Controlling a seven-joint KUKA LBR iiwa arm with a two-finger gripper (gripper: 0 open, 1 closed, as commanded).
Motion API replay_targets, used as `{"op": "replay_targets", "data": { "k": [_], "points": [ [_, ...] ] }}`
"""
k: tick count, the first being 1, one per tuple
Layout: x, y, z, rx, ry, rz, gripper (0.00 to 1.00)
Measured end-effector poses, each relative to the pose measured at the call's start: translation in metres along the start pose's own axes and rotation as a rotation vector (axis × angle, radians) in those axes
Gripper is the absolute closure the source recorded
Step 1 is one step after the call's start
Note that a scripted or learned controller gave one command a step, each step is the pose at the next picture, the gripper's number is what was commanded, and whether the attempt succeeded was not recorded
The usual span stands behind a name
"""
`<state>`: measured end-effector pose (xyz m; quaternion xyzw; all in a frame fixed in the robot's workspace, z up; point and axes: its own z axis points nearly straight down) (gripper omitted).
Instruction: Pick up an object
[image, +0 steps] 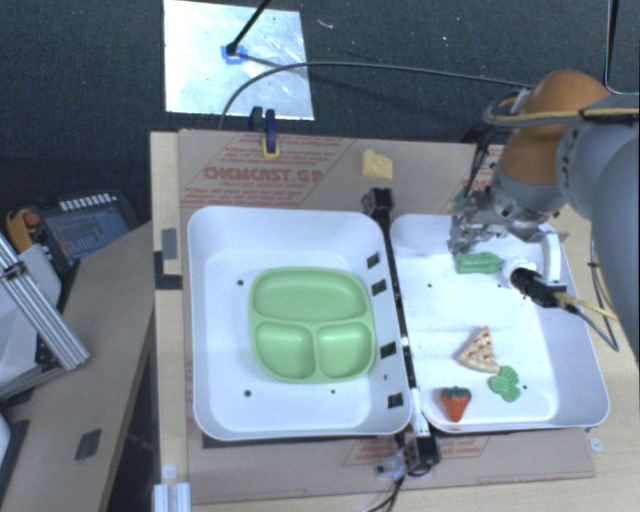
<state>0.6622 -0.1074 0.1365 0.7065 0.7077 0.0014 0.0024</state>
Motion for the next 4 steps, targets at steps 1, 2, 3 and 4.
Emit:
{"op": "replay_targets", "data": {
  "k": [1, 2, 3, 4],
  "points": [
    [-0.007, -0.002, -0.061, -0.002, 0.000, 0.002, 1.00],
    [-0.008, 0.000, -0.084, 0.001, 0.001, -0.001, 1.00],
    [0.043, -0.001, -0.078, 0.005, 0.003, -0.007, 1.00],
    [0.104, -0.013, -0.088, 0.004, 0.004, -0.009, 1.00]
  ]
}}
